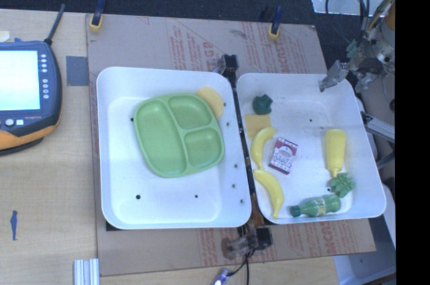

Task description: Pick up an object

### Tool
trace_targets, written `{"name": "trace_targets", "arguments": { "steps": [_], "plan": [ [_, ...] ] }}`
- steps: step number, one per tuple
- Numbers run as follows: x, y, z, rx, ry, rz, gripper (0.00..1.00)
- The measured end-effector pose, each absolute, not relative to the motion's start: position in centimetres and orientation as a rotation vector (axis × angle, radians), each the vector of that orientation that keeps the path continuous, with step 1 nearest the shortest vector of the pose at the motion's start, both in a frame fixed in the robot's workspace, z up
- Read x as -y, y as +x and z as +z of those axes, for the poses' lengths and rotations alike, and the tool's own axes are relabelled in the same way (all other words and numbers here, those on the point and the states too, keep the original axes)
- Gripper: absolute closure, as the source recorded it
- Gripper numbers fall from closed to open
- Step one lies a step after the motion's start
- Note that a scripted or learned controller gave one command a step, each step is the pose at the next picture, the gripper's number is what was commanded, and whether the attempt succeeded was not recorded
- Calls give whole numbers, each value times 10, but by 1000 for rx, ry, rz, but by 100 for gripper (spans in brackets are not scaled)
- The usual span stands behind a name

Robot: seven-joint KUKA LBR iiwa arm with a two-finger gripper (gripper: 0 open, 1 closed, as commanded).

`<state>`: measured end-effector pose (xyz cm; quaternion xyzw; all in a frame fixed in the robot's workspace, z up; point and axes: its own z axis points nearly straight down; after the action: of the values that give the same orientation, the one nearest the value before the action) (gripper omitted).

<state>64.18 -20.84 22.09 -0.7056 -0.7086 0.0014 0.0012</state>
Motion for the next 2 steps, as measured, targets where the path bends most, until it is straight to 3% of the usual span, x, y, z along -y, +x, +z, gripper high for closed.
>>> {"name": "trace_targets", "arguments": {
  "steps": [1, 2],
  "plan": [
    [152, 544, 98, 2224, -2216, 2, 0],
    [105, 597, 96, 2233, -2220, -3, 0]
  ]
}}
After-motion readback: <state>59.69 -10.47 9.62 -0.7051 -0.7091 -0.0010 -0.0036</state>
